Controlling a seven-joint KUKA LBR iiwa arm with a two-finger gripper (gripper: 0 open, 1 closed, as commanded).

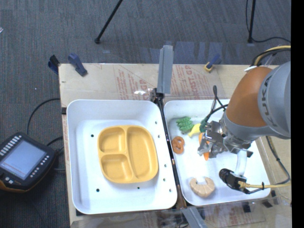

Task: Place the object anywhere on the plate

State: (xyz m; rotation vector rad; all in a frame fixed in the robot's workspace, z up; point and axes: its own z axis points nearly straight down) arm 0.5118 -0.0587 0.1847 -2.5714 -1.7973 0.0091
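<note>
Orange stick-shaped object (206,155) lies in the right bin (190,167), partly hidden beneath the gripper (207,147), well apart from the yellow plate (127,154) in the left bin (84,127), and we cannot tell whether the gripper grips it.

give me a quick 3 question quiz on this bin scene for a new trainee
1. True or false: the yellow plate lies in the left bin.
2. Multiple choice: which item lies nearest the divider between the bins? A) the green toy B) the orange ring C) the tan piece
3. Fill in: the plate has ___ compartments.

Key
1. True. The plate sits in the middle of the left bin, while the pincer is over the right bin.
2. B. The orange ring lies just right of the divider.
3. Three: two small ones on the left and a long one on the right.
</note>
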